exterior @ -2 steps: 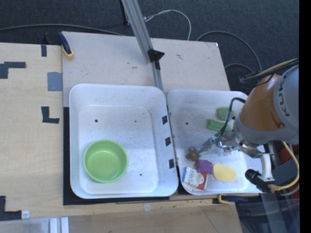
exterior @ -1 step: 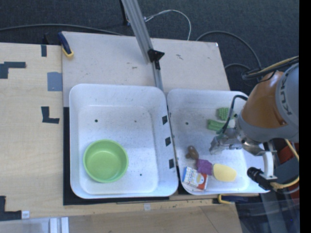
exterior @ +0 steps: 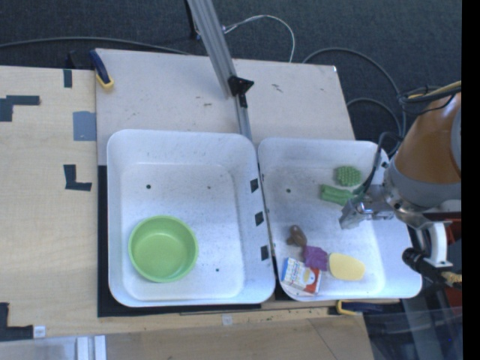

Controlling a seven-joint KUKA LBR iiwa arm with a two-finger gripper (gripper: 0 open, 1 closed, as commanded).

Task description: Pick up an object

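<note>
Beneath me the surface (exterior: 187, 96) carries the left bin (exterior: 180, 148), holding a green bowl (exterior: 163, 248), and the right bin (exterior: 315, 152), where I am working. My gripper (exterior: 352, 214) hangs low just beside the green brush (exterior: 341, 186); whether its fingers are apart or together I cannot tell. The carton (exterior: 301, 277), yellow piece (exterior: 346, 266), purple piece (exterior: 316, 258) and brown piece (exterior: 297, 236) lie near the front wall. Nothing looks lifted yet; I judge the grasp itself remains.
</note>
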